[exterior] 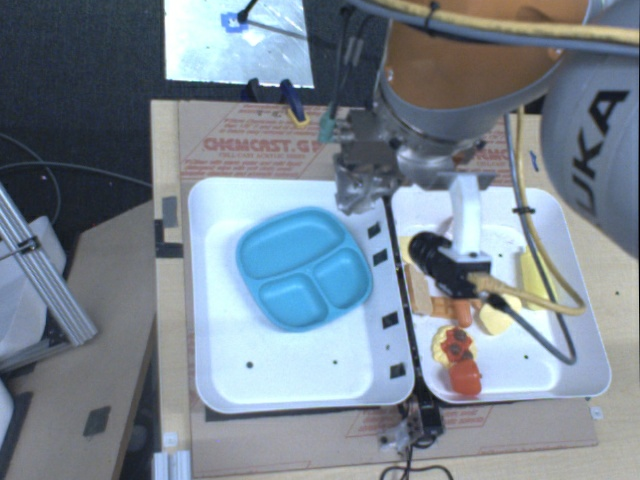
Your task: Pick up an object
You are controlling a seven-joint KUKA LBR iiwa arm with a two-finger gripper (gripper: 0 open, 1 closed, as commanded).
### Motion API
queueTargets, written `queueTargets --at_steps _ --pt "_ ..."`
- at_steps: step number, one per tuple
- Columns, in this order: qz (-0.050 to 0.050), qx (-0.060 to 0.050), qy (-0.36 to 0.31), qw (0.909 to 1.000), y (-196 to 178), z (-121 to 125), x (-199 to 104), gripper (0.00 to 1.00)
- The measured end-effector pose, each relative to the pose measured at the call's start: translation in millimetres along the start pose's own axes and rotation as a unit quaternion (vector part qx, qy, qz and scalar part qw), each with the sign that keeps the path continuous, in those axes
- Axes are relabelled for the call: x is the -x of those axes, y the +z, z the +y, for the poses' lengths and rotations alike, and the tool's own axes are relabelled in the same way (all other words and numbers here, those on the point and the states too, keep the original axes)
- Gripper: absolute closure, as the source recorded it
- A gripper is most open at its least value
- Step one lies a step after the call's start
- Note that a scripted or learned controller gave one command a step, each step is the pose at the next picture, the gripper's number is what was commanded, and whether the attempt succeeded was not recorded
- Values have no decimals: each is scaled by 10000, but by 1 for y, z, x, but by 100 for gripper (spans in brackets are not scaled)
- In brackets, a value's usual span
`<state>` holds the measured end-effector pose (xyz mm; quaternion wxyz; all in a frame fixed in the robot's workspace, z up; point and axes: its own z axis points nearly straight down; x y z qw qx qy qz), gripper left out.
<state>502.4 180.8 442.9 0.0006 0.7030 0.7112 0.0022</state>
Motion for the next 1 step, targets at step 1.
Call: queueTargets --at_steps 1 --pt "3 9 -31 10000 -11 1 0 100"
